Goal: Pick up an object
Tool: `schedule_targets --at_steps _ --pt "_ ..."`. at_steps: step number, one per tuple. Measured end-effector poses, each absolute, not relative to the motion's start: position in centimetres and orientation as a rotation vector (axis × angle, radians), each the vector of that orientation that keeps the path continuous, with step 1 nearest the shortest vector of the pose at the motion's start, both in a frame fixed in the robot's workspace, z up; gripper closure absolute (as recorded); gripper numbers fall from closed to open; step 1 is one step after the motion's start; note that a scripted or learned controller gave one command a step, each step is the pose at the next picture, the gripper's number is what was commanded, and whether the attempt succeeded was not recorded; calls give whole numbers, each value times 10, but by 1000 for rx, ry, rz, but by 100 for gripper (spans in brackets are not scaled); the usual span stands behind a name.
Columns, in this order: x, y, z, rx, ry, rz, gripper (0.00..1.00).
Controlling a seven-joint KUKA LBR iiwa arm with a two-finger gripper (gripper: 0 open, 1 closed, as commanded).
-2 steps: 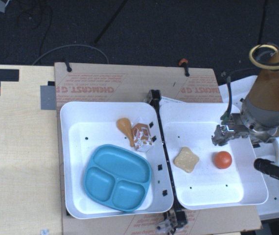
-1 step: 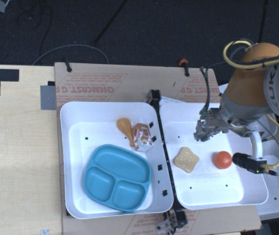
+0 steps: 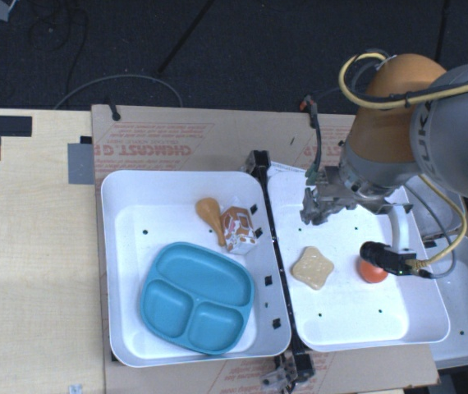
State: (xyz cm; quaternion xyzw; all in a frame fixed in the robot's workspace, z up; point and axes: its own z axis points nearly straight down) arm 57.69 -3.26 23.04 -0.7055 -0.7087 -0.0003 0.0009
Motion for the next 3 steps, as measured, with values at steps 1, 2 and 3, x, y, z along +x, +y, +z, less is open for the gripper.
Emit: schedule_targets --at_steps 1,2,3 --pt "590 18 239 -2215 -2225 -1 100" --pt "598 59 233 -2217 -2224 3 100" --pt "618 103 236 -2217 -2225 1 100"
